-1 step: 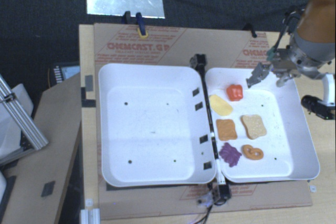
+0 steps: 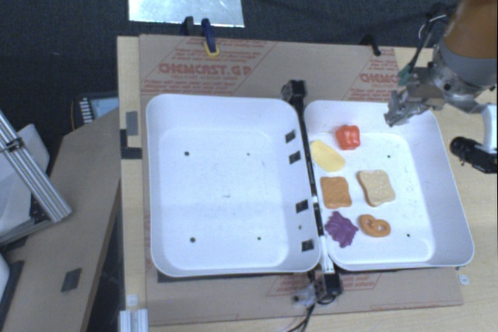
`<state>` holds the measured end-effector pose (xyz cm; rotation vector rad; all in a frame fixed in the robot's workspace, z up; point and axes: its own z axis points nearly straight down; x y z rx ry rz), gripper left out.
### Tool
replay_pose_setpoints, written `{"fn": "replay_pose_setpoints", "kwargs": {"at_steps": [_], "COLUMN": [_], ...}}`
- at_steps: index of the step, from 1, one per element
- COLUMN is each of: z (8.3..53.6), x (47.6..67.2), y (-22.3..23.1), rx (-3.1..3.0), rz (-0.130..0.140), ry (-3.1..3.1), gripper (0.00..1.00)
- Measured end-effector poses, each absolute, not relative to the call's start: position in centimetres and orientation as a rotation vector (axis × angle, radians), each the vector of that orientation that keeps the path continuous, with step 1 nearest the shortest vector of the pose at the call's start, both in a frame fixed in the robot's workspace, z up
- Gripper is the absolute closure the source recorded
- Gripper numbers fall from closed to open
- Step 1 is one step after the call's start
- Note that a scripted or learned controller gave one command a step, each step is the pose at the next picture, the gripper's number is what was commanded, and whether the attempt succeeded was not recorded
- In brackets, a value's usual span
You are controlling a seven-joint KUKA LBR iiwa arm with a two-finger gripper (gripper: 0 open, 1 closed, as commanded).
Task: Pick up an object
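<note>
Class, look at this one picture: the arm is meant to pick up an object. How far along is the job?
Done: the gripper has reached the right bin's far rim. In hand: nothing shows between its fingers. Left: everything else; the red piece, yellow piece, two toast slices, purple piece and pretzel lie on the bin floor.

The arm (image 2: 473,27) runs off the right edge — its jaws' gap is too small to tell.

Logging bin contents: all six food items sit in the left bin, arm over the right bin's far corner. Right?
Wrong bin. The camera view shows all six, from the red piece to the pretzel, in the right bin; the left bin holds none. The hand is over the right bin's far corner.
</note>
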<state>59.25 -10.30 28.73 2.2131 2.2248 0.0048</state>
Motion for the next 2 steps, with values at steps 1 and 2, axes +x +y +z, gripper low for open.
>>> {"fn": "replay_pose_setpoints", "kwargs": {"at_steps": [1,2], "z": [35.5,37.1], "x": [57.6,52.3], "y": [-1.9,-0.6], "rx": [2.204,2.214], "rz": [0.013,0.003], "ry": [2.232,2.229], "gripper": [1.00,1.00]}}
